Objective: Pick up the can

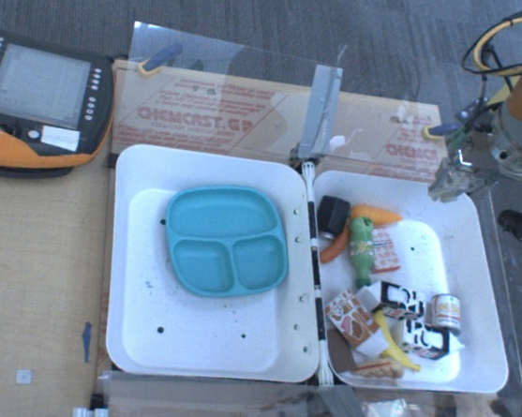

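The can (446,311) is small and silver with a brownish label, standing near the right side of the right bin (488,278), beside a black-and-white packet (414,321). My gripper (450,184) hangs over the right bin's back edge, well behind the can and apart from it. Nothing shows between its fingers, and their state is unclear from this angle.
The right bin also holds a green bottle (362,248), a carrot (374,215), a black block (333,215), a banana (390,341) and snack packets (353,318). A teal divided plate (227,240) lies in the left bin (132,263). A teach pendant (38,105) rests at the far left.
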Controlling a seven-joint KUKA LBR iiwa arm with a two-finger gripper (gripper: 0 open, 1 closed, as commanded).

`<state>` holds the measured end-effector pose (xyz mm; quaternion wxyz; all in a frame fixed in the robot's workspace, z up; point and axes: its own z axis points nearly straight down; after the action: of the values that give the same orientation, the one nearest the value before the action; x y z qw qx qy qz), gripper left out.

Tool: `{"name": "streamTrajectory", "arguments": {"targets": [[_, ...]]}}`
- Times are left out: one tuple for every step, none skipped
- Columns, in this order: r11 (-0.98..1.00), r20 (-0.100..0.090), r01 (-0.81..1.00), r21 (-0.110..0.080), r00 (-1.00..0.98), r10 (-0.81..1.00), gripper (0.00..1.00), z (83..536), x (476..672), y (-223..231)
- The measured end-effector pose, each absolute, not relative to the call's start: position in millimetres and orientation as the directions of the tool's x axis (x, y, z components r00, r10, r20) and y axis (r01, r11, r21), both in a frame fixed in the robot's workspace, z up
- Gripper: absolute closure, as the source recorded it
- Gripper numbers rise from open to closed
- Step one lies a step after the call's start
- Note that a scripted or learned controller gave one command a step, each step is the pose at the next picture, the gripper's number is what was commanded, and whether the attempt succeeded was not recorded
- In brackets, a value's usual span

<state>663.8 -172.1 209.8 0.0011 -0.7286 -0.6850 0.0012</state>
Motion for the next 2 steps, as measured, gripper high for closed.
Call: {"name": "streamTrajectory", "arguments": {"targets": [[-0.06, 0.0, 0.998, -0.01, 0.06, 0.998, 1.0, 214.4, 663.7, -171.7], [-0.059, -0.001, 0.998, -0.015, 0.059, 0.998, 1.0, 220.2, 664.1, -171.7]]}}
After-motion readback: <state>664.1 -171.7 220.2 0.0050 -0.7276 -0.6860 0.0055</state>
